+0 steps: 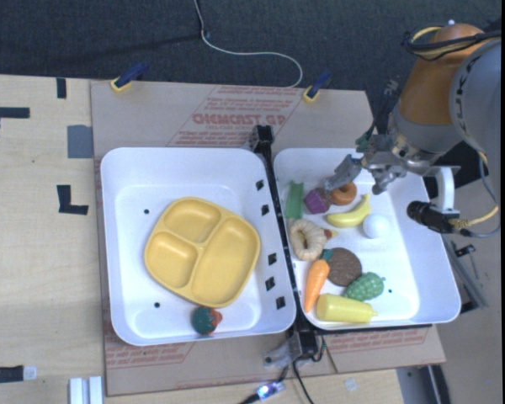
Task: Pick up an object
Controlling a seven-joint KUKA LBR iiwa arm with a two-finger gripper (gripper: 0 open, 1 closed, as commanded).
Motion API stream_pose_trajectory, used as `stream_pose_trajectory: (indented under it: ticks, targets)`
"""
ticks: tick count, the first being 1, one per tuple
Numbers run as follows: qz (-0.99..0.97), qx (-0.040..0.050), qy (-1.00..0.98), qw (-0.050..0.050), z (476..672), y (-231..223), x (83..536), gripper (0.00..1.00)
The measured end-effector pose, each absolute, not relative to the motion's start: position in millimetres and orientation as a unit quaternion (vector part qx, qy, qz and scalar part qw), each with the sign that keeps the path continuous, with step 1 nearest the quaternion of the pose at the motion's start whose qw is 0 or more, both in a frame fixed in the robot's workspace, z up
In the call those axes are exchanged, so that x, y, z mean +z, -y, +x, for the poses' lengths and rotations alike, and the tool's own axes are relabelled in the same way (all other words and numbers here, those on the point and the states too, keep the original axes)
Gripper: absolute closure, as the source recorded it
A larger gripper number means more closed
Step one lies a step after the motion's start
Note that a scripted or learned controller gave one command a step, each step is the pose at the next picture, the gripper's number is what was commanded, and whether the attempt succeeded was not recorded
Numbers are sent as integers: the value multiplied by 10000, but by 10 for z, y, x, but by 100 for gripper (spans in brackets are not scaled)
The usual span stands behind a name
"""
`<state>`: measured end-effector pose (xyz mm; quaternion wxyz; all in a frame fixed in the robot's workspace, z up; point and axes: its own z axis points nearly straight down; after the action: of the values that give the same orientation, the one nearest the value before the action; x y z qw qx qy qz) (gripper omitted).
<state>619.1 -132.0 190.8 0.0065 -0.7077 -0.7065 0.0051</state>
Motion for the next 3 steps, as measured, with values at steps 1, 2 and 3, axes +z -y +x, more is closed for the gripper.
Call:
stream_pose_trajectory:
  ticks: [1, 2, 3]
  targets:
    - [-7066, 6, 7076, 8, 6220, 1317, 2002, 0]
    - [-7065, 19, 7077, 15, 6212, 1314, 1569, 0]
    - [-7064, 19, 7078, 15, 6265, 1227, 1020, 0]
